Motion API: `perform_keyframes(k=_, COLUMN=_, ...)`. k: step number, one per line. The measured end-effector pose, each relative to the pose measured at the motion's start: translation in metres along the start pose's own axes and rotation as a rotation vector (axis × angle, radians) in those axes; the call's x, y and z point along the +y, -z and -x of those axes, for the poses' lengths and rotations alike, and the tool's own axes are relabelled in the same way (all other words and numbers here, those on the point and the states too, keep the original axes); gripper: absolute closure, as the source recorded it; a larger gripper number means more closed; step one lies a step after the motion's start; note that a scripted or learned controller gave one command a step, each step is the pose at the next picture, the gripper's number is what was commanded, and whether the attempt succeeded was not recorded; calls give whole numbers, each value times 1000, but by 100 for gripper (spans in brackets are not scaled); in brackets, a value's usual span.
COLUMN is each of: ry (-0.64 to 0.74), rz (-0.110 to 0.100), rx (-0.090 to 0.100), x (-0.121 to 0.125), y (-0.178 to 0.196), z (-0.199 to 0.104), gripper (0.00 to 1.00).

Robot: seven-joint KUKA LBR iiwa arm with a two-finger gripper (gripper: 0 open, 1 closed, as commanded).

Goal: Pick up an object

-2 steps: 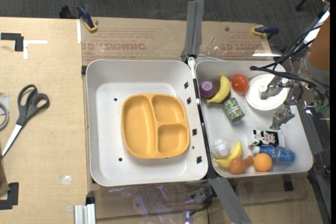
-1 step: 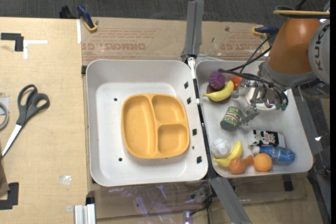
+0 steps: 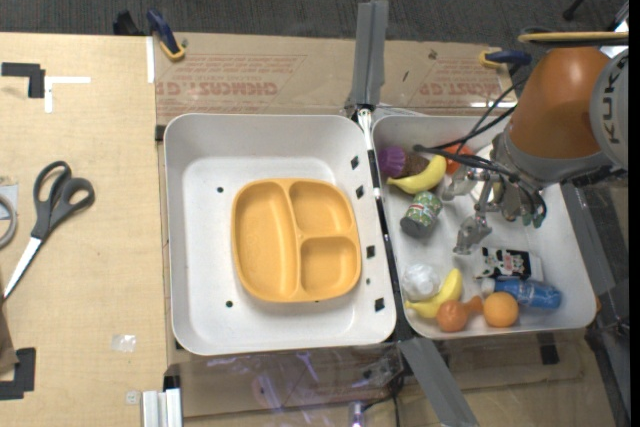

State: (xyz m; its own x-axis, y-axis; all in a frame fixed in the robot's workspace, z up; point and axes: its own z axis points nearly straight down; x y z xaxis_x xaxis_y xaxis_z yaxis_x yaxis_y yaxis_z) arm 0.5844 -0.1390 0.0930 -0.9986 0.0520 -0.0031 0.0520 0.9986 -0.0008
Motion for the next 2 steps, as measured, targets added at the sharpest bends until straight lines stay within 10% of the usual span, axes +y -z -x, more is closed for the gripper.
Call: perform_keyframes(k=2, ry=-168, rz=0, rx=2, x=46, y=-1, z=-11, gripper=0)
